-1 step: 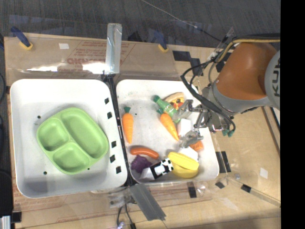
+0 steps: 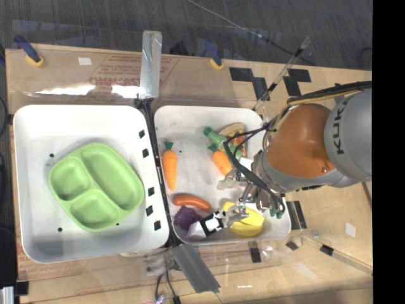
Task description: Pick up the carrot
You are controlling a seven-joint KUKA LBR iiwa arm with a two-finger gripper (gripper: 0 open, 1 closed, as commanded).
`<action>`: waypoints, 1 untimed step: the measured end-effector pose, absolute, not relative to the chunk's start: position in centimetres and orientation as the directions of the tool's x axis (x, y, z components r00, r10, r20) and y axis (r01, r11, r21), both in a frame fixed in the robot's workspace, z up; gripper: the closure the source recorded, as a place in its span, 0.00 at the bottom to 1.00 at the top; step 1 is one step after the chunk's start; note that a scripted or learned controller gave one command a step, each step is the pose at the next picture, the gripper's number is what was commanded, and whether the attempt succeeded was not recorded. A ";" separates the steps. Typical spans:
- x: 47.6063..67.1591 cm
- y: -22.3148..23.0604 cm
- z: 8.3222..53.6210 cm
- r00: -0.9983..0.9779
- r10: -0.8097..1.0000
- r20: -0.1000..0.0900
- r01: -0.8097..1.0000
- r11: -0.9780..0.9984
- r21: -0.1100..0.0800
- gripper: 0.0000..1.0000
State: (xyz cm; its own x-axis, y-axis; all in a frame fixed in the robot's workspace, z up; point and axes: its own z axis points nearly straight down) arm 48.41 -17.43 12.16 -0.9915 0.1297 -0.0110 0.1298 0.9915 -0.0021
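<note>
The left bin (image 2: 25, 170) holds a green divided plate (image 2: 96, 185) near its middle, with bare floor all round it; the right bin (image 2: 190, 116) is crowded along its near edge and right side, with open floor in its upper left. The arm (image 2: 304, 145) hangs over the right bin's right rim; its gripper (image 2: 243, 204) sits low by a yellow toy (image 2: 248, 223), and I cannot tell its opening. One carrot (image 2: 169, 167) lies by the left wall, apart from everything; another carrot (image 2: 221, 161) lies near the gripper; a red sausage (image 2: 192, 201) and a purple toy (image 2: 185, 218) lie below.
</note>
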 end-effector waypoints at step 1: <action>56.0 -17.6 10.9 -0.987 0.161 -0.022 0.161 0.987 -0.003 0.00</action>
State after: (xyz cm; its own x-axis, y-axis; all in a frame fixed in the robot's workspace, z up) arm 56.04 -17.61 10.91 -0.9867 0.1614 -0.0217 0.1615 0.9869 -0.0029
